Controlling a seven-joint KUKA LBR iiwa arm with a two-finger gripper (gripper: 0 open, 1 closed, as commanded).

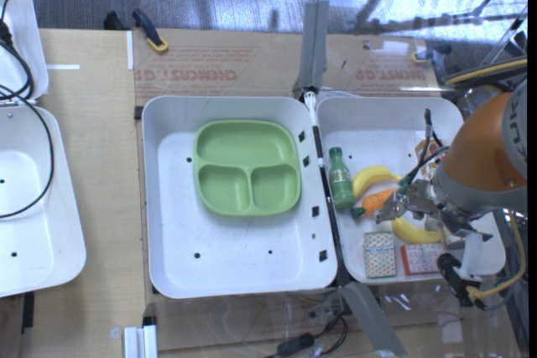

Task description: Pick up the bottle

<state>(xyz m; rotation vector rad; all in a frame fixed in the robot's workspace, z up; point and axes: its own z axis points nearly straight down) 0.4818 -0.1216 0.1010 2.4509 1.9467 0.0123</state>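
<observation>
**A:** From the overhead camera, where does the bottle stand?

**B:** The bottle (340,177), green with a green cap, lies in the right bin (382,117), hard against that bin's left wall, cap toward the far side. It rests on the bin floor. Nothing is lifting it.

**A:** And the arm?

**B:** The gripper (401,205) hangs over the middle of the right bin, to the right of the bottle and apart from it. It sits above the fruit: a yellow banana (374,177) just right of the bottle, a small carrot (375,200) beside it, and a second banana (416,231) nearer the camera.

**A:** Are the fingers closed on anything?

**B:** I cannot tell. The fingertips are dark and small against the clutter, and the arm's body covers part of them. I see nothing of the bottle between them.

**A:** So how far along is it?

**B:** By my reading, early. The pick is not yet made; the gripper has to get over to the bottle at the left wall, close on it and raise it.

**A:** Anything else around?

**B:** Two small boxes (379,254) at the near side of the right bin, and a green divided plate (247,166) in the left bin (168,264).
</observation>
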